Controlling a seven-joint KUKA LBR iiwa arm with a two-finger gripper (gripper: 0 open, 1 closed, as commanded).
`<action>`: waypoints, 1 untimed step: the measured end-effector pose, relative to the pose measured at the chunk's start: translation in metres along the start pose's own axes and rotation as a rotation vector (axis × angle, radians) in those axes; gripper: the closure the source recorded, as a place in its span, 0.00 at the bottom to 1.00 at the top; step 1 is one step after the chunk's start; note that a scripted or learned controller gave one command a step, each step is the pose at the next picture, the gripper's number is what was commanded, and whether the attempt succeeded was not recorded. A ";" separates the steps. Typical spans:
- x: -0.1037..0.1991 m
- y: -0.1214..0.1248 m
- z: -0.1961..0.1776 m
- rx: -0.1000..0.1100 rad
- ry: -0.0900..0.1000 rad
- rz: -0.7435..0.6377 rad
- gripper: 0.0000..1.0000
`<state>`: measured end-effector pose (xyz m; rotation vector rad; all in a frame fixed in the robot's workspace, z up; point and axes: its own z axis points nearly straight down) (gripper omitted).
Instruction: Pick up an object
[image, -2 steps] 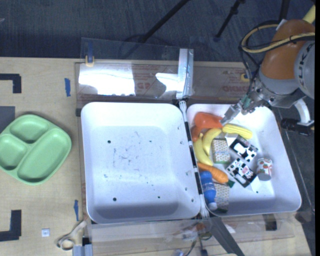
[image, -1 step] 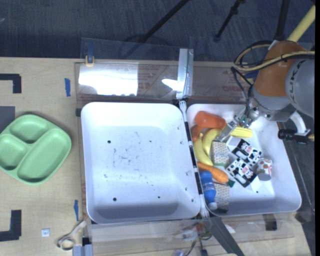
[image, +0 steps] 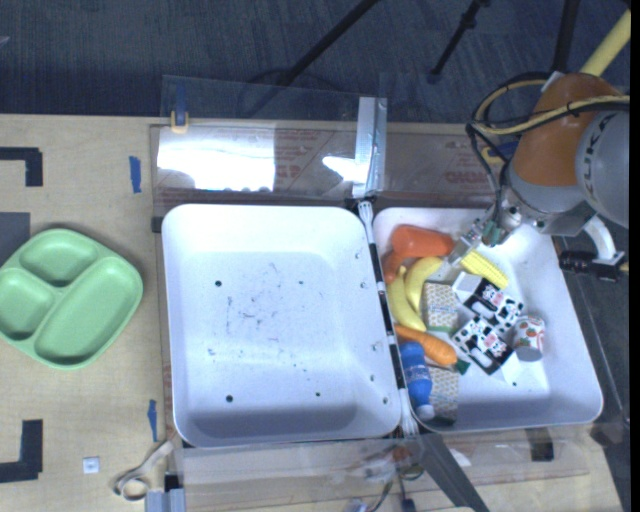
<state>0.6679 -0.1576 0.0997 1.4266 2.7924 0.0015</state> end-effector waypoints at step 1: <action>0.020 0.016 -0.100 -0.002 0.001 -0.075 1.00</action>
